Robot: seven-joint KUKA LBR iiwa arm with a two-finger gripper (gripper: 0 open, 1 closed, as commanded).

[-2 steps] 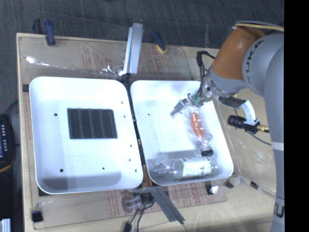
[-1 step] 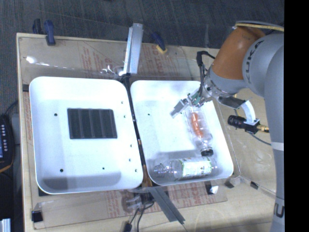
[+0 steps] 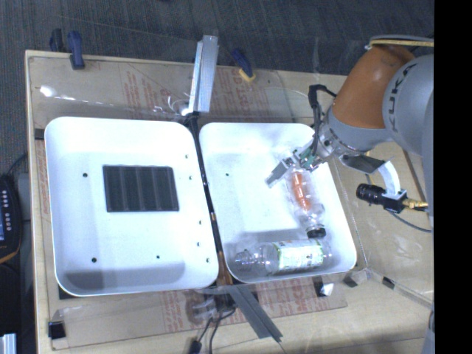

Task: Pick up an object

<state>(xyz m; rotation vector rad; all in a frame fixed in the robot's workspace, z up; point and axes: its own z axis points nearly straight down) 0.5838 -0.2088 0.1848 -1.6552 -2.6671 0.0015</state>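
Fingers [image 3: 295, 167] state cannot be determined; they sit over the right bin [image 3: 243, 198] at the orange-filled bottle's [image 3: 304, 198] upper end. A green-labelled bottle [image 3: 284, 257] lies along the bin's near wall. The left bin [image 3: 74, 220] holds a dark ribbed panel [image 3: 140, 188].

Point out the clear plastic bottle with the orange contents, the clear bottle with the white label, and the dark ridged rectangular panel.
Clear plastic bottle with orange contents [image 3: 301, 189]: camera view, orange middle.
Clear bottle with white label [image 3: 299, 257]: camera view, label.
Dark ridged rectangular panel [image 3: 140, 188]: camera view, centre.
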